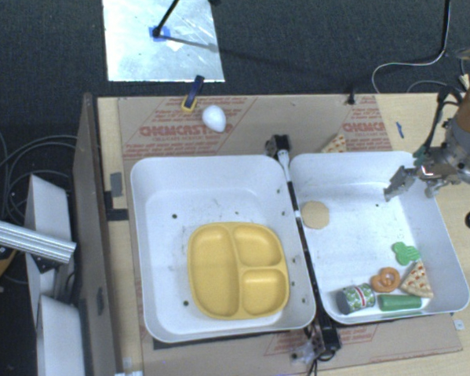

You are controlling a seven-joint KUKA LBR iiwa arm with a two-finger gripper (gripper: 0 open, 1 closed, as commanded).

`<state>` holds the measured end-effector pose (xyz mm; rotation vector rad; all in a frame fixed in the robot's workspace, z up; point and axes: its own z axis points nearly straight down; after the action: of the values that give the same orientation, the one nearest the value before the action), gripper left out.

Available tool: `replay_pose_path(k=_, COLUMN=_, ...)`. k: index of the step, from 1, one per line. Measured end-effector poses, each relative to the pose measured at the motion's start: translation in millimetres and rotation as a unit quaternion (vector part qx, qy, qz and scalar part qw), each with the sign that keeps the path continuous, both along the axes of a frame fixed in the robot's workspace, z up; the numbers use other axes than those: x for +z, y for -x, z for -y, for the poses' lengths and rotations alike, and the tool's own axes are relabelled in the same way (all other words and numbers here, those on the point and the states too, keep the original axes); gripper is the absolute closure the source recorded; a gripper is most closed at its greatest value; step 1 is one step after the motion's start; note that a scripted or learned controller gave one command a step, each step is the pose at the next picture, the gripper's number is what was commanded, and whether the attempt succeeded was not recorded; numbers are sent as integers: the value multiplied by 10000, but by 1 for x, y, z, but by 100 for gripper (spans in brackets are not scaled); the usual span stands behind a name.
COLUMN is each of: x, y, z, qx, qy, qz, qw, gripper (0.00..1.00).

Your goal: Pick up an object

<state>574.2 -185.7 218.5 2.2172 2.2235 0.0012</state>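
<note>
At the far left of the frame a bundle of black cables [18, 167] loops over the dark floor, and below it a silver metal bar [29, 240] lies across a white block; at the upper left a shiny foil sheet [163, 36] rests on the floor with a small blue piece on it; just below that, on the brown cardboard [177, 127] that covers the bench, a white egg-shaped ball [213, 117] sits near a small yellow and blue clip [192, 94].

The left bin [152, 187] fills the middle left; a yellow divided plate [238, 269] with three compartments lies flat in its lower half; a black clamp [280, 147] joins the two bins at their top edge, and another sits at the bottom of the seam.

The right bin [352, 173] holds the small toys; a pale round cookie [316, 215] lies alone near its left wall, well apart from the rest; along the lower edge a small green and white can [356, 297] lies on its side, a long green piece [400, 301] just beside it, a pretzel [387, 279] above that, a pizza slice [417, 282] to the right touching the green piece, and a green lumpy toy [406, 253] above the slice.

At the right edge the grey arm [464, 144] reaches in; its gripper [400, 184] hangs over the upper right part of the right bin, well apart from the toys, with nothing between its fingers; whether they are spread or closed I cannot tell from here.
</note>
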Motion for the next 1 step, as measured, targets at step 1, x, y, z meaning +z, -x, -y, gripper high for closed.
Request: replay_pose_path(k=1, x=-74, y=-51, z=22, qx=15, qy=12, qz=13, qw=10000, gripper=0)
